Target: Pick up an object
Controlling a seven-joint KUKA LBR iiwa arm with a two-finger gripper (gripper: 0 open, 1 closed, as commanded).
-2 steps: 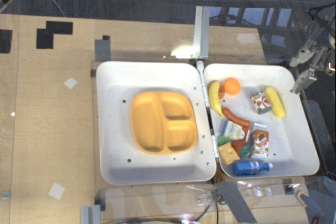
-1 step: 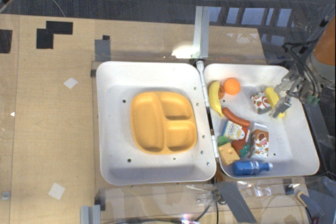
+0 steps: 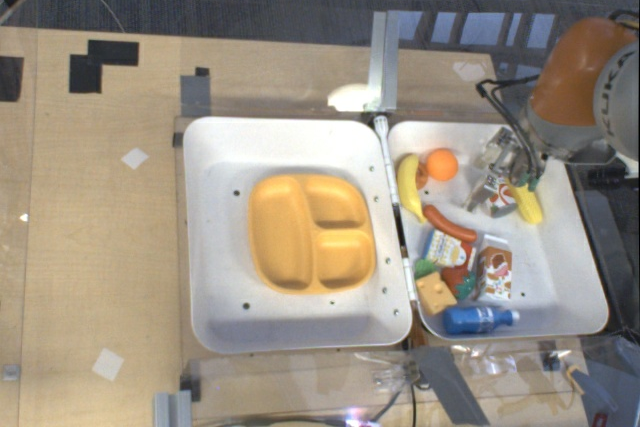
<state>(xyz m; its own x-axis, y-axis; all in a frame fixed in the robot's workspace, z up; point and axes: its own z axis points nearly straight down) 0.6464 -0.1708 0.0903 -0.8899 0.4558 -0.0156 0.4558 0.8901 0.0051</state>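
gripper (image 3: 497, 183) low in right bin (image 3: 570, 245), far side, just left of small yellow piece (image 3: 528, 205); cannot tell its state. orange ball (image 3: 441, 164), banana (image 3: 407, 185), sausage (image 3: 450, 221) lie close left, likely targets. yellow tray (image 3: 310, 230) in left bin (image 3: 215, 245).

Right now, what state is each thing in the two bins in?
Yellow divided plate: upright in the left bin.
Banana: lying by the right bin's left wall.
Orange ball: resting loose.
Sausage: lying flat.
Blue bottle: on its side.
End effector: low in the right bin.
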